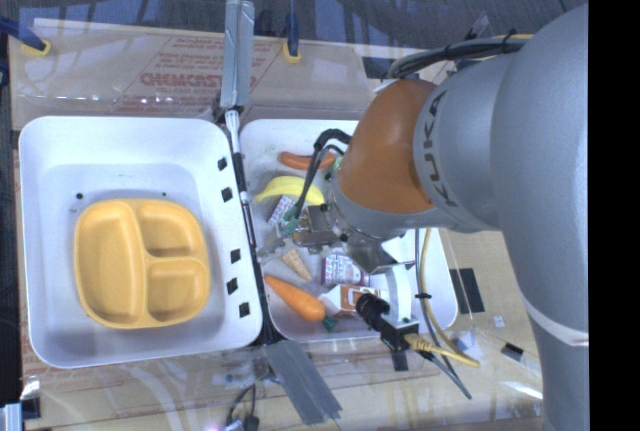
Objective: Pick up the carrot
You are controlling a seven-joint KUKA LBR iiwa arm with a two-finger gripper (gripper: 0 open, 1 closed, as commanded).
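The carrot [293,298], orange with a small green stub at its right end, lies slantwise near the front left corner of the right bin [262,141]. My gripper [302,231] hangs low over the middle of that bin, a short way behind the carrot and apart from it. It sits just above a pale cone-shaped toy [296,264] and in front of a yellow banana [288,188]. The grey arm with its orange band covers much of the bin's right half.
A second orange, sausage-like item [296,160] lies at the back of the right bin. Small printed packets [340,269] lie beside the carrot. The left bin [40,219] holds a yellow divided plate [140,261]. A grey divider bar [237,49] runs between the bins.
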